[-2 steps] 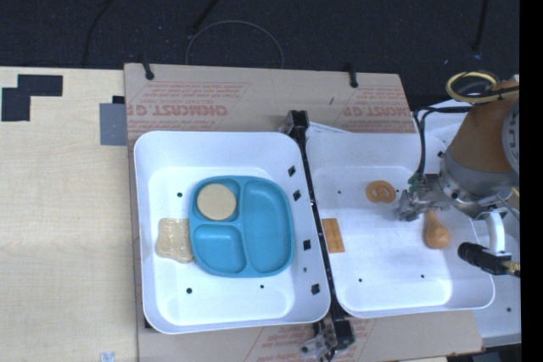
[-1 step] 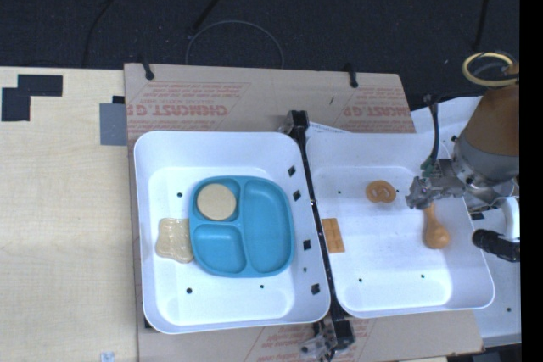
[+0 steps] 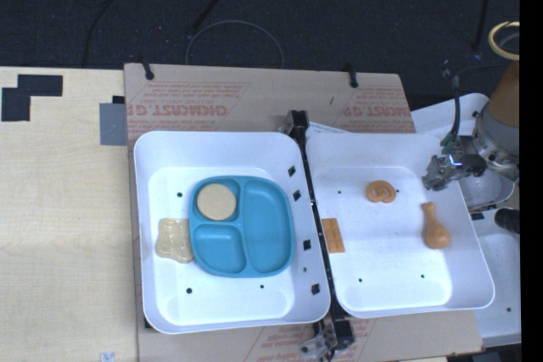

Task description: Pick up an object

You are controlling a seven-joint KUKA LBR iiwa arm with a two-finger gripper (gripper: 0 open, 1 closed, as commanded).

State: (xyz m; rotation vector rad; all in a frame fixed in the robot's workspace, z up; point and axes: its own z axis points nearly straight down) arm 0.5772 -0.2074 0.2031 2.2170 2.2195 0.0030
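Hovering at the right bin's (image 3: 475,284) upper right rim, gripper (image 3: 443,169), grip state impossible to tell, orange drumstick-shaped piece (image 3: 434,226) and coiled pretzel-like piece (image 3: 382,192) lying apart inside.

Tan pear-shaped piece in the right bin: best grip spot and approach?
Take the tan pear-shaped piece across its narrow neck, the upper end, coming straight down from above. It lies flat on the floor of the right white bin, its bulb toward the camera, with open floor on both sides for the fingers.
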